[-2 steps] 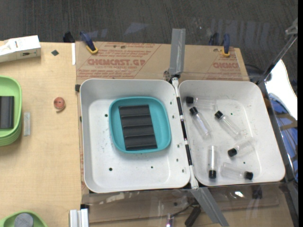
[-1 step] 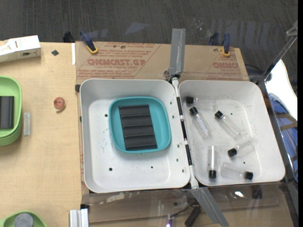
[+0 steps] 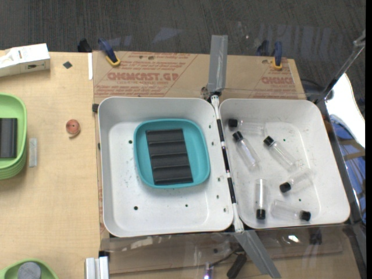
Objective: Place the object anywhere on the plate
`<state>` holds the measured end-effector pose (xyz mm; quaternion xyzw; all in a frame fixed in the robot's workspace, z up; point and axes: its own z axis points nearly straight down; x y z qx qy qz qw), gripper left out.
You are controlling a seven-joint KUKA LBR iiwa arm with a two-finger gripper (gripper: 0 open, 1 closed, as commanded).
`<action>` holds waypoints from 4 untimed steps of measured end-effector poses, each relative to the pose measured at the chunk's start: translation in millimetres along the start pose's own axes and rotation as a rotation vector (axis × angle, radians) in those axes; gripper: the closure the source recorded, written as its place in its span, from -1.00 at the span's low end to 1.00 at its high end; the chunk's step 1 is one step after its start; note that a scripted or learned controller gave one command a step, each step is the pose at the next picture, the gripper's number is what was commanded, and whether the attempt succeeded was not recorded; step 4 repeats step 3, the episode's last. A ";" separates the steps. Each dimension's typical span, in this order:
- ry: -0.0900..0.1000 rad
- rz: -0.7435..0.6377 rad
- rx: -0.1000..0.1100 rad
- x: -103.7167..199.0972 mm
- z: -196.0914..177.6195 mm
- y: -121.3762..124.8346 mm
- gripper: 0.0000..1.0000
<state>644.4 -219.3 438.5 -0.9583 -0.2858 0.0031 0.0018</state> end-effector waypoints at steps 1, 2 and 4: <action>0.002 0.083 -0.003 3.0 -0.9 5.3 -1.00; 0.003 0.158 -0.002 2.3 -1.3 5.6 -1.00; 0.004 0.290 -0.003 3.0 -2.4 6.1 -1.00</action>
